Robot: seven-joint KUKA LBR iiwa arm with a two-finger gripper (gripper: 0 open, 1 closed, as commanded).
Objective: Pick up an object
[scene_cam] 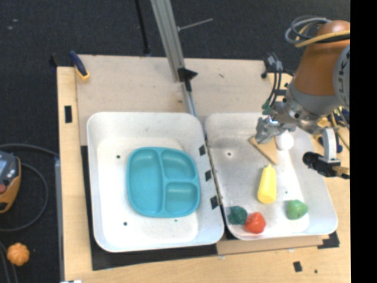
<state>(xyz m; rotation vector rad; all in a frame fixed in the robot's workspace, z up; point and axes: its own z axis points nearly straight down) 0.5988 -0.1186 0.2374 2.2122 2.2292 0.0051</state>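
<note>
Over the right bin, the pincer hangs tilted (finger spacing indiscernible).

teal tray, yellow bottle, white bins

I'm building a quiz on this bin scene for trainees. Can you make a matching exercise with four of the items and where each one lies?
Things:
1. divided turquoise plate
2. yellow bottle-shaped toy
3. red toy
4. white ball

Places:
A. right bin, near front edge, between a dark green toy and a light green one
B. left bin
C. right bin, at the far end by the end effector
D. middle of right bin

Pairs: 1-B, 2-D, 3-A, 4-C
</note>
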